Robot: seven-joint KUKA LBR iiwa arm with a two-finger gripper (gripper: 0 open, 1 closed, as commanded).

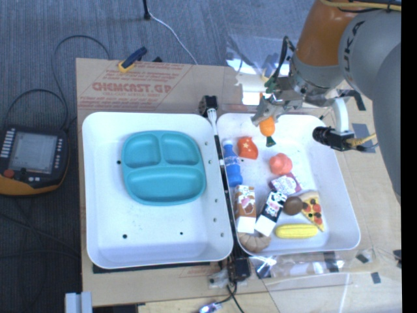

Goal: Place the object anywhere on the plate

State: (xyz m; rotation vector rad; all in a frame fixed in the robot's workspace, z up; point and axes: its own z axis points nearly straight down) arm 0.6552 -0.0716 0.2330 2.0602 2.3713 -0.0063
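The gripper point(267, 115) hangs over the right bin's point(339, 175) far end, fingers closed on a small orange toy point(268, 128). To finish well, carry it high across the divider and release low over the blue plate point(163, 168).

- The plate point(163, 168) beside me looks like smooth, matt teal plastic.
- Both bins point(104, 194) are glossy white plastic.
- My bench point(98, 87) seems to be rough brown cardboard, printed red.
- The floor point(65, 12) is ribbed grey carpet.
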